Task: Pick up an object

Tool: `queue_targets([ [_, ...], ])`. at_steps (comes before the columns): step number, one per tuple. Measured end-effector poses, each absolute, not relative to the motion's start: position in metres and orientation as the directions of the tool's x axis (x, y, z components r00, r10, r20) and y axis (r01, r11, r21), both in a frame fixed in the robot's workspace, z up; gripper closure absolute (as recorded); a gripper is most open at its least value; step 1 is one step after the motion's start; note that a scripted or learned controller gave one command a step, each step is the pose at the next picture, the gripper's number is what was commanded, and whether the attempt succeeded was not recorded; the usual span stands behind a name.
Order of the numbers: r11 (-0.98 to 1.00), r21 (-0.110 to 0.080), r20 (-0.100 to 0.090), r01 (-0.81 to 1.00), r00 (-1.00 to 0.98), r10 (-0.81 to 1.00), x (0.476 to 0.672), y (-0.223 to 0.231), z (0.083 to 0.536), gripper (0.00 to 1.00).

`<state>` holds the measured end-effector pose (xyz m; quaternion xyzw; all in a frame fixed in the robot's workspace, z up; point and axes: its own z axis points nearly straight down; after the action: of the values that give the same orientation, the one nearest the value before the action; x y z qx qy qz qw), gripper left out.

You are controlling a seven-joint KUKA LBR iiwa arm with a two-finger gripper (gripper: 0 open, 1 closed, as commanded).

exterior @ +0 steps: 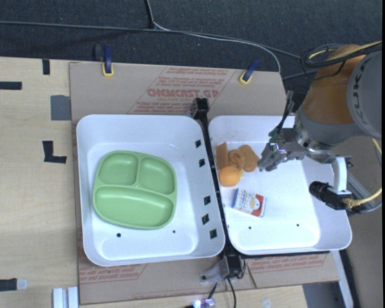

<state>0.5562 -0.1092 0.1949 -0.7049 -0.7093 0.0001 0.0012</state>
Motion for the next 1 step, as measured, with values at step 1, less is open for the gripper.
queue_targets([
  [1,0.007,-0.003,0.001,1.0,-0.007,1.0,0.5636,-0.0566,0.1881,1.0],
])
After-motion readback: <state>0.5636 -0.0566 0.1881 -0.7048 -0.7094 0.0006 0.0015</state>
